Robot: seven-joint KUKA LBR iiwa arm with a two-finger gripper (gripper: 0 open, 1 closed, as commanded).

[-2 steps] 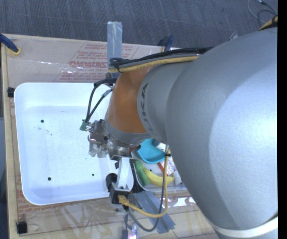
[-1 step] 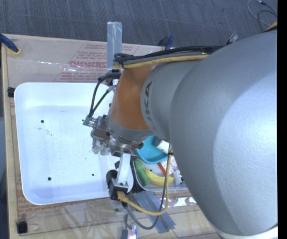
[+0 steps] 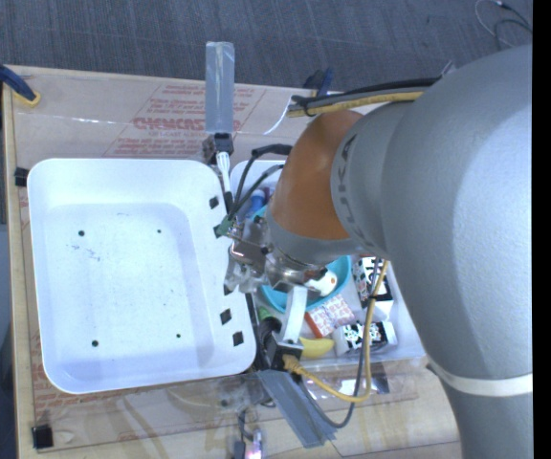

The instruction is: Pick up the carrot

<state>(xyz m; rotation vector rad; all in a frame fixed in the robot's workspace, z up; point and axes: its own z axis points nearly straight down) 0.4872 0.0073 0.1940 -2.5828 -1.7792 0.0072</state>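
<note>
My grey arm with its orange band (image 3: 314,180) reaches in from the right and hangs low over the right bin (image 3: 405,352), covering most of it. The gripper (image 3: 245,268) sits at that bin's left side, close to the wall shared with the left bin. Beneath and beside the wrist lie a light blue round item (image 3: 290,299), a yellow item (image 3: 316,346), a red and white packet (image 3: 331,316) and a black-and-white patterned box (image 3: 366,333). The arm hides whatever lies under it.
The left white bin (image 3: 113,256) stands beside the gripper. A grey upright bar (image 3: 220,89) rises at the back between the bins. Blue clamps (image 3: 12,82) grip the bench's back left corner.
</note>
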